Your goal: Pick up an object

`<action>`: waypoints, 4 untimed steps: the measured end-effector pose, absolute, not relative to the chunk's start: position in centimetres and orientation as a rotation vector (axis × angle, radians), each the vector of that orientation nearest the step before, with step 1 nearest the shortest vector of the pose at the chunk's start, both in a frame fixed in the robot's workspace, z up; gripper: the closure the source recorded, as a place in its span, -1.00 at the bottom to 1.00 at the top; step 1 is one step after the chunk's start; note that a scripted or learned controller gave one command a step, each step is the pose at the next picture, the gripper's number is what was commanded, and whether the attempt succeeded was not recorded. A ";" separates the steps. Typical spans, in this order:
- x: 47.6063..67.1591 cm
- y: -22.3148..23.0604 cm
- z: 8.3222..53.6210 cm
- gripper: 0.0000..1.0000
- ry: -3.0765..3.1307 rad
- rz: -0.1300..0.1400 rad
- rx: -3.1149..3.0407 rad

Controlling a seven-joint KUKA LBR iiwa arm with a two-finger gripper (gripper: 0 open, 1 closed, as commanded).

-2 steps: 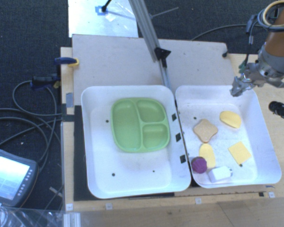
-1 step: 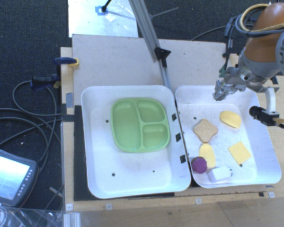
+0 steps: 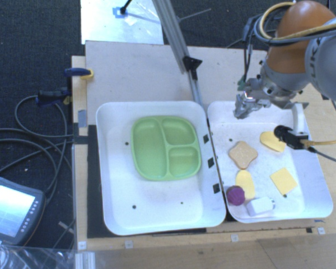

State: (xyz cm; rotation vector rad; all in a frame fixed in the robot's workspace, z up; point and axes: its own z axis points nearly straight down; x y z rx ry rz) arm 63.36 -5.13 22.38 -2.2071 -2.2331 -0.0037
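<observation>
A tan toast slice (image 3: 243,154), two yellow pieces (image 3: 272,141) (image 3: 245,181) and a yellow square (image 3: 283,180) lie flat in the right bin (image 3: 319,203). A purple ball (image 3: 236,195) sits just beside a white block (image 3: 260,206) near its front edge.

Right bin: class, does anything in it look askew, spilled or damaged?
Nothing stands out. The toast, purple ball, white block and yellow pieces lie loose and whole on the right bin's floor; the end effector hangs above its far-left corner.

Dark carpet floor (image 3: 33,43); pale wooden bench (image 3: 134,72); black cables (image 3: 28,133); possibly handheld screen unit (image 3: 11,209) lower left.
</observation>
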 end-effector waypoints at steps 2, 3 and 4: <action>61.0 4.3 22.9 1.00 -2.231 -0.002 -2.208; 60.0 9.2 23.4 1.00 -2.233 -0.003 -2.208; 60.1 8.9 23.4 -1.00 -2.226 -0.003 -2.216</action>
